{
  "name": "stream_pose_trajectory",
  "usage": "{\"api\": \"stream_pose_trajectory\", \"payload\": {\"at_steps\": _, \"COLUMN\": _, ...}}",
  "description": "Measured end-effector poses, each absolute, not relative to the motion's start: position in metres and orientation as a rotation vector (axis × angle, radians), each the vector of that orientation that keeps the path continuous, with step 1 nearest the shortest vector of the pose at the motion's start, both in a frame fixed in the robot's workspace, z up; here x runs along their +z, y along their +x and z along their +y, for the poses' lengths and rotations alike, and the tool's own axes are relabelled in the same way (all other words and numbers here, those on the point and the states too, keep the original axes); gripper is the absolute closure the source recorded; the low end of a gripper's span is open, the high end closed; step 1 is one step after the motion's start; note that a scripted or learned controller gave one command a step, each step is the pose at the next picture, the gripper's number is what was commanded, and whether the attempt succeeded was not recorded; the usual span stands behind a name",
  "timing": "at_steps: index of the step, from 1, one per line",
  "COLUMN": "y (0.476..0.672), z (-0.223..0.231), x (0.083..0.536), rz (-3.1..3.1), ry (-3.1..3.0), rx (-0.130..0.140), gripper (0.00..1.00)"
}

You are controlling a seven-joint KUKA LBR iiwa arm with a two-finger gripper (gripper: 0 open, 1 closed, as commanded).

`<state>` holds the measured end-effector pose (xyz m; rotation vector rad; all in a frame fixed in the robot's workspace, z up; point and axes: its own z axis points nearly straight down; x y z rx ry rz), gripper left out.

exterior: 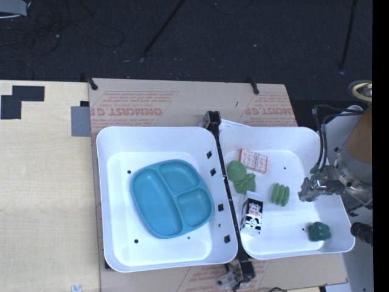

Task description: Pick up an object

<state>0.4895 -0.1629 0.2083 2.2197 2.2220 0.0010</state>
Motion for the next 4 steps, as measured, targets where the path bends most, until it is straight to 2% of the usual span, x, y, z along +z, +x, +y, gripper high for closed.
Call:
{"api": "stream_pose_trajectory", "payload": {"at_steps": 1, "y": 0.508, "z": -0.112, "x": 0.217, "rz": 2.228, "ry": 2.218, "rx": -0.001, "gripper": 1.0}}
{"api": "stream_pose_trajectory", "payload": {"at_steps": 2, "y": 0.508, "z": -0.057, "x": 0.215, "rz": 2.229, "ry": 2.22, "rx": -0.002, "gripper": 1.0}}
{"api": "stream_pose_trajectory", "payload": {"at_steps": 3, "y": 0.522, "z": -0.003, "x": 0.225, "rz": 2.229, "ry": 2.218, "rx": -0.001, "gripper": 1.0}}
{"api": "stream_pose_trajectory", "payload": {"at_steps": 4, "y": 0.536, "z": 0.045, "x": 0.215, "rz": 2.226, "ry": 2.22, "rx": -0.004, "gripper": 1.0}}
